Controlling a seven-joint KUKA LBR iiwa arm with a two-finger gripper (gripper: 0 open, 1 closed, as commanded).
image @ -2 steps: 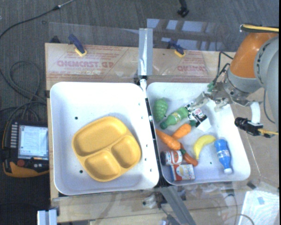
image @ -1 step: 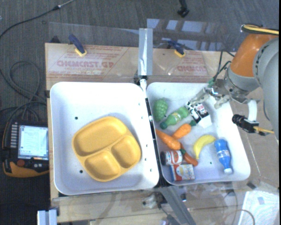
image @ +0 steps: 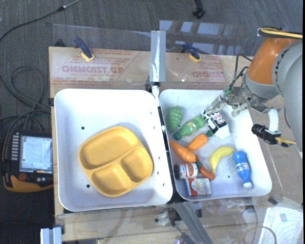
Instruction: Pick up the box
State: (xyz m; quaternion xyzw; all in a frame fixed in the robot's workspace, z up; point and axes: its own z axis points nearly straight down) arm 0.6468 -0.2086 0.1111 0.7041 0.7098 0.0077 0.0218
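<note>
We see the gripper (image: 217, 112) low over the right bin (image: 262, 184). Whether it grips anything, we cannot tell. A box (image: 197, 187) lies near the bin's front edge.

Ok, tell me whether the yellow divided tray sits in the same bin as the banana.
No: the yellow tray lies in the left bin, while the banana lies in the right bin among the other toy foods.
</note>
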